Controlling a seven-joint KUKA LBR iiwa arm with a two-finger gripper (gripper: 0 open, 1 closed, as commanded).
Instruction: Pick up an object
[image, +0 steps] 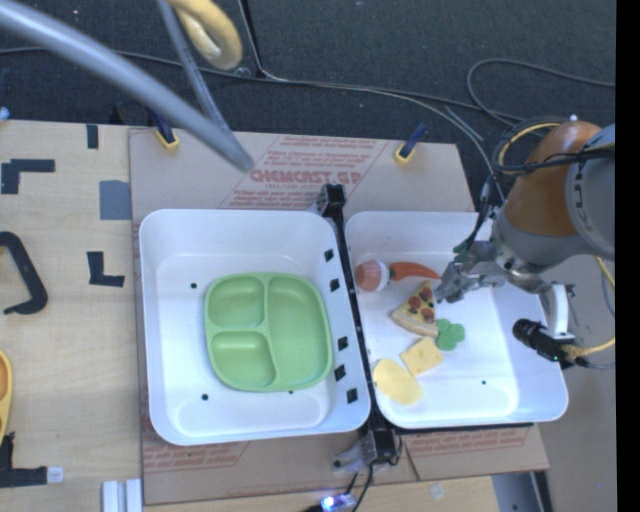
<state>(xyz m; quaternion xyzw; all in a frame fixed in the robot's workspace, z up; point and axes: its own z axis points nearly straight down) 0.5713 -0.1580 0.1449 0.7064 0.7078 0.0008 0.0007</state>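
The gripper (447, 290) hung low over the right bin (500, 395), its dark tip just beside the pizza slice (414, 311), which lay a little below and to the left of it. Whether the tip touched the slice could not be told, and how it was set could not be told either; nothing was visibly caught in it.

Close under the gripper, just past the slice's lower right corner, sat a small green broccoli-like piece (449, 336), touching or nearly touching the slice. Further below it lay a pale yellow cheese wedge (421, 356), and lower left of that a rounder yellow piece (397, 382), the two just beside each other. To the gripper's left, at about its own height, an orange carrot-like piece (413, 270) pointed toward it, and beyond that lay a reddish, pale-ended piece (371, 275) near the divider between the bins.

Well to the gripper's left, across the divider, the left bin (170, 250) held a green sectioned tray (268, 331) lying flat near its middle. The grey arm (560, 215) with its orange band rose away to the gripper's right.
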